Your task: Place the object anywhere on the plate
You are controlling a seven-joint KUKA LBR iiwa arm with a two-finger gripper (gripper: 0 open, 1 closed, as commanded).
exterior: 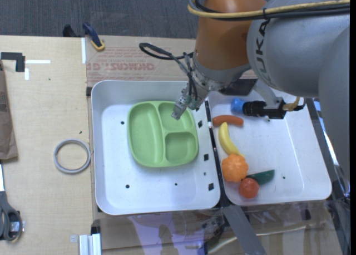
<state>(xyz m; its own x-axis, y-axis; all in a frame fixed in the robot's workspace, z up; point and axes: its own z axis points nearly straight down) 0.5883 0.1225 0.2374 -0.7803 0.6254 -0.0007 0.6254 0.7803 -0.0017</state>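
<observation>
The end effector (pixel 182 105) hangs at the frame's centre, over the upper right rim of a green divided plate (pixel 162 133) that lies in the left bin (pixel 111 192). Nothing shows between its fingers. In the right bin (pixel 311 181), right of centre, lie a red sausage-shaped piece (pixel 228 120), a banana (pixel 227 139), an orange (pixel 234 167), a red fruit (pixel 248 188), a dark green piece (pixel 263 175) and a blue-and-black item (pixel 253 107). On the worktop (pixel 44 114) at left lies a grey ring (pixel 72 155).

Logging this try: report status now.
Gripper over the green plate's upper right rim, nothing seen in it. Plate bare. Banana, orange and other toy food sit in right bin.
</observation>
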